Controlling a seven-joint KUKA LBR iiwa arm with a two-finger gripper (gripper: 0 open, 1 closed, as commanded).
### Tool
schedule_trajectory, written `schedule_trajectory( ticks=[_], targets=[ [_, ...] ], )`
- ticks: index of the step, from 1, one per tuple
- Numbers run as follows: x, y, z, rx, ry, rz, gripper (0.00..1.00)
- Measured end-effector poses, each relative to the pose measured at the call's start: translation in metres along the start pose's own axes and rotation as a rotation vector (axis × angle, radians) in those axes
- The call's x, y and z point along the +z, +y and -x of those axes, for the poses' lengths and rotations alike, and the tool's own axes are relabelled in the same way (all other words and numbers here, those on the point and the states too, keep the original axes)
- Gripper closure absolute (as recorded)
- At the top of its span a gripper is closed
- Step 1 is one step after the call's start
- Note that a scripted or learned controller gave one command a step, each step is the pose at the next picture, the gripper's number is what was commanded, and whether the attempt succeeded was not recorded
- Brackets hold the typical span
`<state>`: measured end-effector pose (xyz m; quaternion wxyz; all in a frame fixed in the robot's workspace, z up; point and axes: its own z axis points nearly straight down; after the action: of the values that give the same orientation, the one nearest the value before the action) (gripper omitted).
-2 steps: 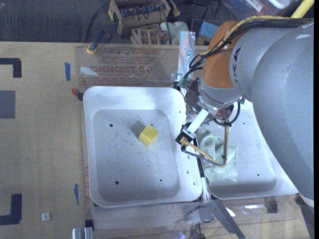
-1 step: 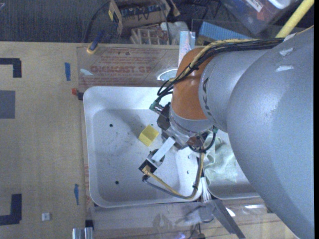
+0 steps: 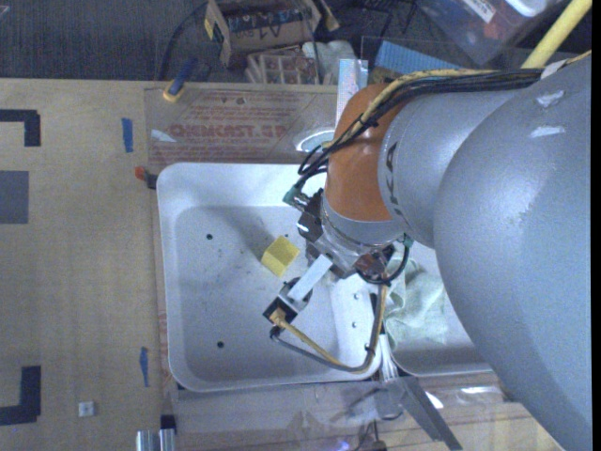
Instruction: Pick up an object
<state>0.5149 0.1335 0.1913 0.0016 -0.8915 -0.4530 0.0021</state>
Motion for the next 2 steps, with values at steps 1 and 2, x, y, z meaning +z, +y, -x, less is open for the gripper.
schedule_trajectory(
  ticks=[1, 2],
  targets=[
    [0.100, -0.036, -0.039, 0.154, 0.011, 0.009, 1.00],
    [0.101, -0.022, -0.046, -0.232, 0.006, 0.006, 1.00]
  ],
)
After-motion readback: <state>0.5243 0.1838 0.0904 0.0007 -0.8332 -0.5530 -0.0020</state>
